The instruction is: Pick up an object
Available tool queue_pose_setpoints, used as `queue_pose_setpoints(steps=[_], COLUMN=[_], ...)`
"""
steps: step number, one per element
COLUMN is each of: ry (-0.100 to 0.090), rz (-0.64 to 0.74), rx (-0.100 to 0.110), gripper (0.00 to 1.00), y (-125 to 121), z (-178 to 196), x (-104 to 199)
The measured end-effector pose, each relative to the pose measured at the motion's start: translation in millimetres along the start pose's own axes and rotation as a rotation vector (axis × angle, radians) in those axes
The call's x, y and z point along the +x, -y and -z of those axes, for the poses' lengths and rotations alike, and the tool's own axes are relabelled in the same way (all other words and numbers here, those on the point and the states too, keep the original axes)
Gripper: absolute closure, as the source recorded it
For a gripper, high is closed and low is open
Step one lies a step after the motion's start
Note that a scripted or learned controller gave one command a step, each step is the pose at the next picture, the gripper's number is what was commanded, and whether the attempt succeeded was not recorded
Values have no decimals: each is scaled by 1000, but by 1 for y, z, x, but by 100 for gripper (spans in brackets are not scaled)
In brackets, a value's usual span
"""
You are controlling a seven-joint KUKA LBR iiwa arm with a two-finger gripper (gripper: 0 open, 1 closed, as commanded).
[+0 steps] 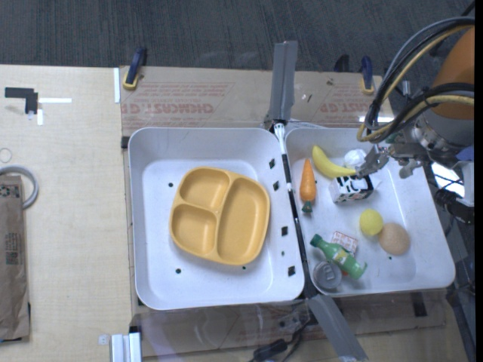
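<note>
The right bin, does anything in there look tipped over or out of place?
The green bottle lies on its side in the right bin, its base end by a grey can. Nothing looks spilled or broken; the banana and carrot just lie loose.

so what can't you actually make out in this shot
- Gripper, camera view: too small and cluttered to tell whether the fingers hold anything.
- Black-and-white box: print too small to read, top edge behind the gripper.
- Metal can: partly covered by the green bottle.
- Arm: cut off by the right edge.
</note>
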State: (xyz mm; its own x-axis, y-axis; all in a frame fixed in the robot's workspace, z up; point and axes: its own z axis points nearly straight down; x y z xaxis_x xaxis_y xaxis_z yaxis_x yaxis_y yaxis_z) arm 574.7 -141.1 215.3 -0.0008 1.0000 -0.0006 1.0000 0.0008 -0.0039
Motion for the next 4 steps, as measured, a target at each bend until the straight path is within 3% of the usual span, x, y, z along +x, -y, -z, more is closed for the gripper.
queue_pose_setpoints(steps=[1,2,3,4], ry=[-2,0,0,0], rz=[-40,-147,-126,-107], rx=[1,-1,-3,-1], gripper=[0,0,0,0], y=[85,43,75,26], z=[-108,-79,-125,-125], x=[-12,-59,-39,40])
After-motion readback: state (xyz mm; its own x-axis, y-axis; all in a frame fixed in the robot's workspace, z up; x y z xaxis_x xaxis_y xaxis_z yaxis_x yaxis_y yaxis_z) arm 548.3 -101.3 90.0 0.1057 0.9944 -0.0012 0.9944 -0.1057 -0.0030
